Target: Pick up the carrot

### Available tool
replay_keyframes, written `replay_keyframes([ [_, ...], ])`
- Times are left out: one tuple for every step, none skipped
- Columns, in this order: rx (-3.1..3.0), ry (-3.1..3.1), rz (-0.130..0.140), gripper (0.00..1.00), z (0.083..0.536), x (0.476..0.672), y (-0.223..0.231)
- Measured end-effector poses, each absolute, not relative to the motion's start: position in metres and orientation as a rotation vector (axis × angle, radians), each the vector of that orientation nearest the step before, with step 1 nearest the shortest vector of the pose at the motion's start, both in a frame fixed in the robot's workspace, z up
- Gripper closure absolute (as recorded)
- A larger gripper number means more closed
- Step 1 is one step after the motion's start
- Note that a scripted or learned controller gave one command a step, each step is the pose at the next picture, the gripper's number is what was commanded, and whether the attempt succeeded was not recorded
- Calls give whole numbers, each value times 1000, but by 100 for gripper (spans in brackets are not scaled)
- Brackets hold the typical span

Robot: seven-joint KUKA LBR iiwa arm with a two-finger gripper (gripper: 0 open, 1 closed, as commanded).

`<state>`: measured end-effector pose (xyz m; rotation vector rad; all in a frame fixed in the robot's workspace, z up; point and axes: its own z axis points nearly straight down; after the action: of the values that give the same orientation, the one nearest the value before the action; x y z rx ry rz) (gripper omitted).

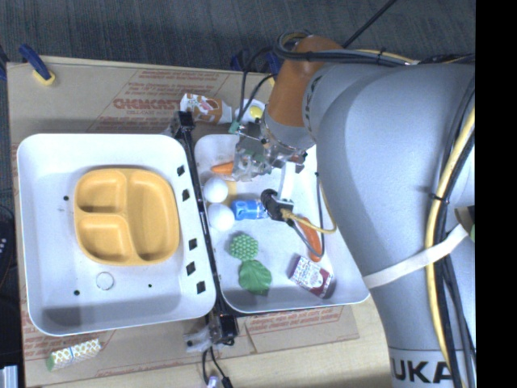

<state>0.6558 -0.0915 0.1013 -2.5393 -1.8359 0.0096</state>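
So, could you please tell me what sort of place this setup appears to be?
Probably a robotics lab's pick-and-place test bench: a grey arm reaches over two white bins, one holding toy food such as a carrot, on cardboard.

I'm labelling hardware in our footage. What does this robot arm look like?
The arm is bulky, rounded and light grey, with an orange band above the wrist. Its gripper is small and metallic. Dark and yellow cables run along the arm, and black lettering marks its base.
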Motion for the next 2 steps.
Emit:
replay_keyframes([
  [-2624,-1723,3,100,278,644,-79],
  [-2615,-1735,6,100,266,610,-95],
])
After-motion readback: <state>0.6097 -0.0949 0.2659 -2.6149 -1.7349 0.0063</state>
